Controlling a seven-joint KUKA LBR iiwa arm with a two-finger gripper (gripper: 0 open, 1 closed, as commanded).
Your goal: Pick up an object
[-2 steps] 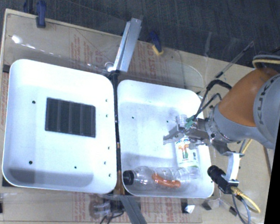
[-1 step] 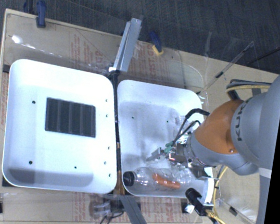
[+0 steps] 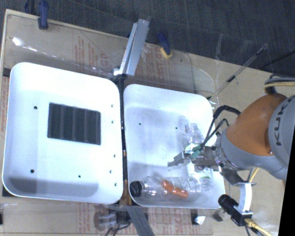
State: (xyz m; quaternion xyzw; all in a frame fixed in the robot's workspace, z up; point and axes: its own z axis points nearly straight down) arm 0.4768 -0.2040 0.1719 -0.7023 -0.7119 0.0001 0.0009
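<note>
The gripper (image 3: 192,159) is down in the right bin (image 3: 153,115), near its right wall, with the grey and orange arm (image 3: 256,134) coming in over that wall. Whether the gripper is spread or closed cannot be told: the metal parts at its tip blur into the clear plastic beneath them, and nothing can be seen clamped in it.

Clear plastic bottles crowd that part of the bin. One bottle (image 3: 192,134) lies just above the gripper, touching or nearly touching it. A second, a bottle with a black cap (image 3: 150,187), lies along the bin's front wall, its cap pointing toward the divider between the bins. An orange object (image 3: 174,189) rests against this bottle, on or inside it; which cannot be made out. More clear plastic (image 3: 199,183) sits right under the wrist, between the gripper and the front right corner, so the tip is hemmed in by bottles above and below.

The left bin (image 3: 24,123) holds a dark grey ridged slab (image 3: 74,123), lying flat near its middle, well apart from the gripper. A metal bar (image 3: 134,46) stands up at the back where the two bins meet. Blue clamps (image 3: 42,13) grip the back edge of the bench (image 3: 200,67). A black cable fitting (image 3: 232,206) hangs off the wrist, just outside the right bin's front right corner.
</note>
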